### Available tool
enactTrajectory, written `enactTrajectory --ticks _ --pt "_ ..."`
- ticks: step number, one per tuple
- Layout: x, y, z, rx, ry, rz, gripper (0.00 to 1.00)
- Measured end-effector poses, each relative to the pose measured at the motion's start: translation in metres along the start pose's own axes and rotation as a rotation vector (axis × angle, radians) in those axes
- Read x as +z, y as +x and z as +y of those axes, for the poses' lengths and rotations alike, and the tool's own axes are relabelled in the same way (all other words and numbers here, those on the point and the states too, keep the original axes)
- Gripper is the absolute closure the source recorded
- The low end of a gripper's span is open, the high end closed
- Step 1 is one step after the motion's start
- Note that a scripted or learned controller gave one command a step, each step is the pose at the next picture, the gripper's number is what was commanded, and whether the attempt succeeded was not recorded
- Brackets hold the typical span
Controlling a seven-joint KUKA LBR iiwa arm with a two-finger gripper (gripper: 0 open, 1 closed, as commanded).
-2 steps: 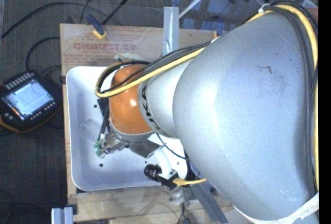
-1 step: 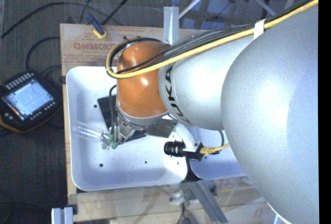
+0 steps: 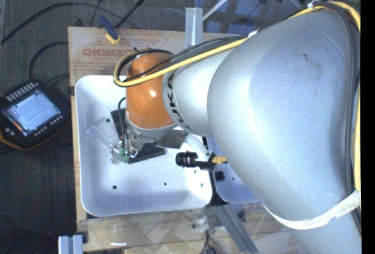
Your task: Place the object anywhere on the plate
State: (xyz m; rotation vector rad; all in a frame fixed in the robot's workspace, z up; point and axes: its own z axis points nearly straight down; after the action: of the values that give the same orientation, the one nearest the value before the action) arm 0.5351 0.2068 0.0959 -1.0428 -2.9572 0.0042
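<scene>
The broad grey arm [image 3: 281, 118] fills the right side, closest to the camera, with a yellow cable [image 3: 193, 56] running along it. It hides most of the right shallow white bin [image 3: 234, 191]. Beyond it, the orange band [image 3: 146, 94] sits over the left shallow white bin [image 3: 105, 188] on the wooden desk [image 3: 88, 47]. Below the band the gripper [image 3: 123, 153] reaches down near the bin floor; whether it is open or closed, I cannot tell. A small greenish item [image 3: 120, 158] lies just at its tip. A clear plastic piece [image 3: 101, 134] lies beside it. Left of the desk, a black handheld pendant with a lit screen [image 3: 29, 112] rests on the floor.
</scene>
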Motion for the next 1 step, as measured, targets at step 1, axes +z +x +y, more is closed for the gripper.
enactTrajectory --ticks 1 --pt "-0.0979 0.0043 -0.0161 -0.092 0.001 -0.001 1.00"
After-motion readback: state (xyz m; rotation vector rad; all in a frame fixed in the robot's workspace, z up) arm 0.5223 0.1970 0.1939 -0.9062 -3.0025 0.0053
